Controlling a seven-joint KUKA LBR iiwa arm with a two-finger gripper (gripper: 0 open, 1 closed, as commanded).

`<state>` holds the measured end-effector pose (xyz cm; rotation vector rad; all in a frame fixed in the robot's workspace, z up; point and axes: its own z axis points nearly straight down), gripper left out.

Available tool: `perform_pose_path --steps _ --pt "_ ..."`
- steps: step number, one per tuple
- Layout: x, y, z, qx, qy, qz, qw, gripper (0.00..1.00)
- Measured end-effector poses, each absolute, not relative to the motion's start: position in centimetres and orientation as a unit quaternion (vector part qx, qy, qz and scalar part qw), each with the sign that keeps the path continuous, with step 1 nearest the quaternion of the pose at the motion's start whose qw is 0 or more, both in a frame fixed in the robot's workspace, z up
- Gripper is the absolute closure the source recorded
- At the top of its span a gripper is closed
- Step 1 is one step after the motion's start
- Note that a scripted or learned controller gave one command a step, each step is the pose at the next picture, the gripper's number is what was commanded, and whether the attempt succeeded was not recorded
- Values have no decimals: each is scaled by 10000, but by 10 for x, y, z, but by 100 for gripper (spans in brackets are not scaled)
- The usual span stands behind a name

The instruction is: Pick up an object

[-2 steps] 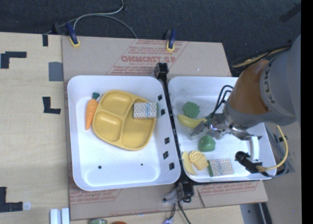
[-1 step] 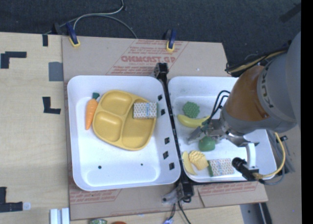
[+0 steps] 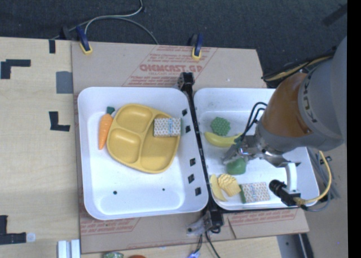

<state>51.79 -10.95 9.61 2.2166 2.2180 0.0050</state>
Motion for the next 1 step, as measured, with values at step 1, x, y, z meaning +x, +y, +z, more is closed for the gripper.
perform_pose_path --steps 1 --pt "495 -44 184 7062 7080 1 -6 100"
